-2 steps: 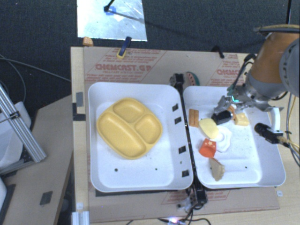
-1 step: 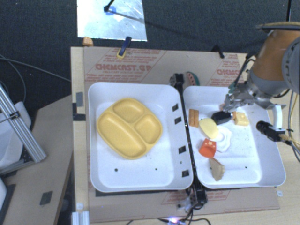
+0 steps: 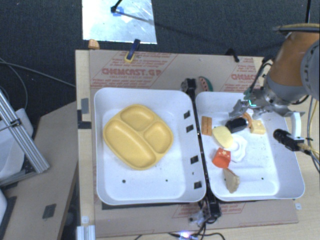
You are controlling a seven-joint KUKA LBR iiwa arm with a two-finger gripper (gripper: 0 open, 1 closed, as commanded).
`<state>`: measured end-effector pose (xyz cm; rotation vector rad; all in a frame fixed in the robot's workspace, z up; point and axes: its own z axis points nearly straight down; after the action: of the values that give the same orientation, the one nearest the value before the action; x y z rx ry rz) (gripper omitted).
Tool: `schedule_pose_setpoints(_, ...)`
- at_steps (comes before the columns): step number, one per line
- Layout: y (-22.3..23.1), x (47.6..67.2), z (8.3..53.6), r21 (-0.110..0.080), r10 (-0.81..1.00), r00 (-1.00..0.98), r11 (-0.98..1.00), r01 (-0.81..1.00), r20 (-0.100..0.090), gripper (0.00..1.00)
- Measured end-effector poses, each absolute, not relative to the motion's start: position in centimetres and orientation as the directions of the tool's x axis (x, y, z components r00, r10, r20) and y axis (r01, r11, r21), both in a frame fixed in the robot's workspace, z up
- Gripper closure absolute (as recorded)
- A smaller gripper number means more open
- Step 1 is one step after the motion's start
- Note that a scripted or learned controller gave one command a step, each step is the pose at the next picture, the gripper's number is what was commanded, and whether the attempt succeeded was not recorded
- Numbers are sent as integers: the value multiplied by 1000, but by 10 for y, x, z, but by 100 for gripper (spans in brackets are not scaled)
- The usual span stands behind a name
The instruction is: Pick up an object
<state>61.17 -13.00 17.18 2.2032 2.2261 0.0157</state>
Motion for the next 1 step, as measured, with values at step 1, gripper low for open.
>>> schedule_pose_setpoints(1, -181, 616, 104, 19, 1000, -5, 5, 1000, -5, 0)
